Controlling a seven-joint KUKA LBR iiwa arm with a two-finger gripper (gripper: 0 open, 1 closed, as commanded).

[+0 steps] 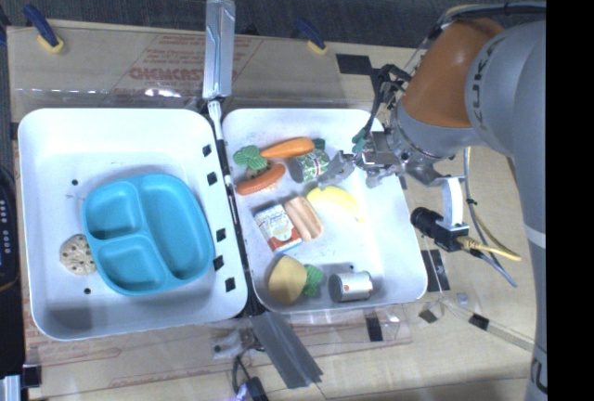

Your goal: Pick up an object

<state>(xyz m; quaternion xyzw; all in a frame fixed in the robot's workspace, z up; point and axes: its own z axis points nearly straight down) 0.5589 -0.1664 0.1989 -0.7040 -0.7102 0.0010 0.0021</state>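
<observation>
The right bin holds several small items. Two orange carrots with a green leafy top lie at its far left. Beside them lies a small green-labelled can. A yellow lemon sits mid-bin, with a hot dog and a red-and-white packet to its left. A potato and a silver can rest near the front wall. My gripper hangs low over the bin's right half, just right of the green-labelled can and above the lemon. Nothing visible is held in it.
The left bin carries a blue divided tray and a round cookie at its left side. A metal bar stands upright behind the wall between the bins. The arm's orange band looms over the right bin's far right corner.
</observation>
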